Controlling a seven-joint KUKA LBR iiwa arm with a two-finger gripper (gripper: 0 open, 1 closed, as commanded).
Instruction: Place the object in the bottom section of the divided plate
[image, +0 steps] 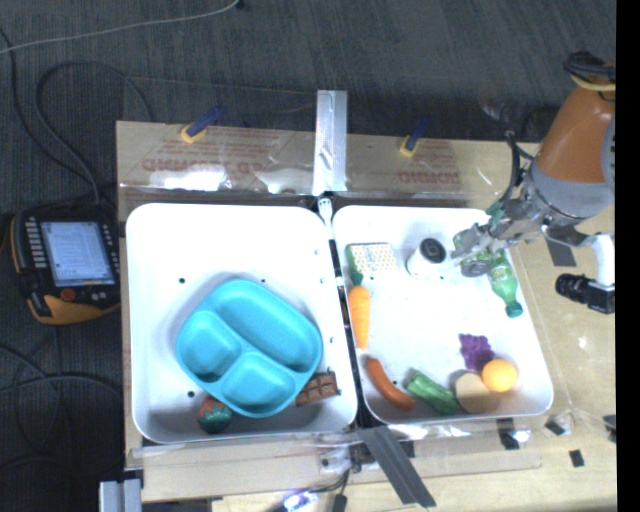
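A blue divided plate (250, 345) lies tilted in the left bin (160, 260), with nothing in any of its sections. My gripper (480, 248) hangs over the far right part of the right bin (530, 340). It is right at the upper end of a green bottle (506, 287), which lies slanted toward the bin's right wall. The gripper's own body hides whether it touches the bottle. A small white and black round piece (430, 250) sits just left of the gripper.
The right bin also holds a carrot (359, 313), a yellow-green sponge (372, 259), a sausage (388, 383), a green vegetable (431, 392), purple grapes (475, 349), an orange (499, 375) and a beige piece (468, 393). By the plate lie a red-green toy (212, 414) and a brown piece (320, 386).
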